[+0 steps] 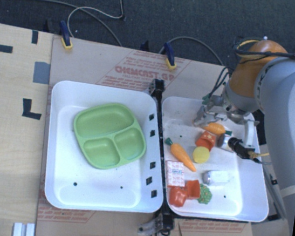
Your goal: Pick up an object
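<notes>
A dark carpeted floor lies beyond the far edge of the bench [5,122], with thin cables looping across it. The bench top is pale wood, and a sheet of brown cardboard [116,67] is clipped to it at the far edge by two blue-and-yellow clamps [66,37]. On the cardboard sit two shallow white bins side by side, joined by a black strip between them.

The left bin [58,173] carries a green divided plate [110,135], lying flat and turned a little askew, nearer the bin's far side than its near side.

The right bin [244,204] holds the small things. Toward its far edge lies an orange piece [213,128] with a red-orange cylinder [205,140] just beside it and a yellow ball [201,155] touching or almost touching that. A toy carrot [182,155] lies slanted close to the bin's left wall. Nearer the near edge there is a small printed packet [175,173], a red block [178,196], an orange-red block [192,189] and a green broccoli-like piece [205,194], all huddled together. A whitish capsule-shaped thing [216,177] lies apart toward the right wall.

The grey arm [285,107] with its orange band [252,69] comes in from the right, and its pincer [208,118] hangs at the far edge of the right bin, just over the orange piece. I cannot tell whether the pincer is spread or pressed together.
</notes>
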Action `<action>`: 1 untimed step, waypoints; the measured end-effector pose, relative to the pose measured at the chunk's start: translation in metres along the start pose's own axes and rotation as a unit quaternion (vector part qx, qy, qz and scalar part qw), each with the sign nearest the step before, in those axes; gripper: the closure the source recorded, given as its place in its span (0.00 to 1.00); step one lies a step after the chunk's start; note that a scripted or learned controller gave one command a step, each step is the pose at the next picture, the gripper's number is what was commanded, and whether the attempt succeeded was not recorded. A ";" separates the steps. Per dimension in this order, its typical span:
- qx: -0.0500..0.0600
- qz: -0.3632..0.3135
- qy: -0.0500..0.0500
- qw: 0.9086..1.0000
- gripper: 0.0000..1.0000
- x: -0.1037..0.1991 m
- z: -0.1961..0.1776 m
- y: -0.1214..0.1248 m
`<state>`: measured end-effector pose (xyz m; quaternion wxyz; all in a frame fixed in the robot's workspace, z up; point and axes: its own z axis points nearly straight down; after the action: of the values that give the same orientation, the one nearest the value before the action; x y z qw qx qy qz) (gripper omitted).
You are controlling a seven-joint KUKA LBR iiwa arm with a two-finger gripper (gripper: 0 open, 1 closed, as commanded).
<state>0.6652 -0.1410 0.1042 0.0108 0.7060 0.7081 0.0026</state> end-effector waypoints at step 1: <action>0.001 0.000 0.001 1.000 0.00 0.001 0.000 0.000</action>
<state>0.6648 -0.1402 0.1040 0.0090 0.7059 0.7082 0.0024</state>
